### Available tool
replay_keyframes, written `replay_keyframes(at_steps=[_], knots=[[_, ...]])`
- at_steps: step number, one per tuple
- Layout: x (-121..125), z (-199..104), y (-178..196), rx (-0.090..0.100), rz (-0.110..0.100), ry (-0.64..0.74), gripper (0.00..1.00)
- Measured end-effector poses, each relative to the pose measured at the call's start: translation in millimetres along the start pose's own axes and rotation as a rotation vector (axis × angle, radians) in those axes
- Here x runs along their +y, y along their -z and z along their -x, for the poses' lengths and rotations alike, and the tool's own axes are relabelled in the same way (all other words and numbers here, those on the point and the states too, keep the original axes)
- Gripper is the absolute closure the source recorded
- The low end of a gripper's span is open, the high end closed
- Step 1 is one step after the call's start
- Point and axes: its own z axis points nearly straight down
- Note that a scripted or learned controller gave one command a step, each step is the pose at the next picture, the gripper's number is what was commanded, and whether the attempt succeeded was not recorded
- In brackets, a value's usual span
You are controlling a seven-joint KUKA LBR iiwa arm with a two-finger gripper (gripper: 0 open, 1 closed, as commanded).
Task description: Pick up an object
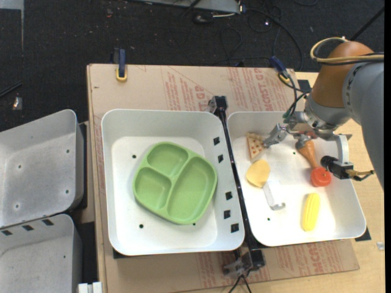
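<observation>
**Gripper low over the right bin, near the cracker**

While your gripper [292,132] hangs low over the back of the right bin [351,191], its fingers point toward the bin's left side, and you cannot tell from this slanted view whether they are spread or closed. One metal tip reaches close to a triangular tan cracker [255,145] lying near the divider; whether it touches is unclear. Nothing can be seen between the fingers, so judge the pick as not yet made.

Moving outward, an orange carrot-like toy [313,162] lies just beside the gripper on the robot-arm side, its round red-orange end toward the front. A pale yellow rounded piece [258,173] sits in front of the cracker, with a small white hook-shaped part [272,199] beyond it. A yellow corn cob [310,211] rests near the front of the bin, well apart from the gripper.

Loose items lie scattered, likely so any one can be grasped. Across the divider, the left bin [119,163] holds a green sectioned plate [176,182].
</observation>
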Motion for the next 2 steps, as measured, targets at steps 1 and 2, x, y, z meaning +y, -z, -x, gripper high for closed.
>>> replay_keyframes(at_steps=[1, 2], knots=[[2, 0, 12, -0.003, 0.008, 0.001, 1.0], [4, -1, 77, -0.002, 0.004, 0.002, 1.0]])
